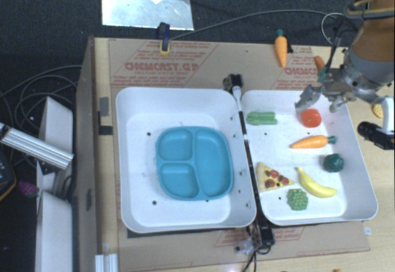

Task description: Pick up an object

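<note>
Parted and holding nothing, the gripper (321, 99) hangs over the far side of the right bin (364, 203), its two fingers splayed just above the red tomato (311, 118). Going from the left: the left bin (139, 110) holds a blue divided plate (194, 162). Across the divider, the right bin has a green pea pod (261, 118) near its far left corner, a pizza slice (272, 177) and a green broccoli-like lump (297, 199) nearer the front, a banana (315, 183), an orange carrot (312, 141) just below the tomato, and a dark green vegetable (333, 163) at the right. Outside the bins, a second carrot (281, 49) lies on the bench (185, 61) beyond the far rim.
</note>
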You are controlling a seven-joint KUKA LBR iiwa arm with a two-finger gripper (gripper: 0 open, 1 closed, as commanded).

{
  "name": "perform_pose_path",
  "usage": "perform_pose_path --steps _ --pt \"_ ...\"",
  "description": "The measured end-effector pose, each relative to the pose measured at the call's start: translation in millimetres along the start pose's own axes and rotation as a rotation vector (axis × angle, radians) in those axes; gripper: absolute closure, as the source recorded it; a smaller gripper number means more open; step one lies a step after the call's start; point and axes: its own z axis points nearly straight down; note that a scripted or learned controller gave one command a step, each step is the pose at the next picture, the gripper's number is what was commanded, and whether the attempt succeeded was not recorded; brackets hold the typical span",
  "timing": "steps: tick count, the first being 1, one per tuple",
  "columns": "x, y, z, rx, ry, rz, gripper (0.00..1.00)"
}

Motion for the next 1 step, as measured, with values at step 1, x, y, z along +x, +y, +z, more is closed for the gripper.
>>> perform_pose_path --steps 1 --pt "-50.9 16.2 46.5 0.001 -0.001 0.002 0.00"
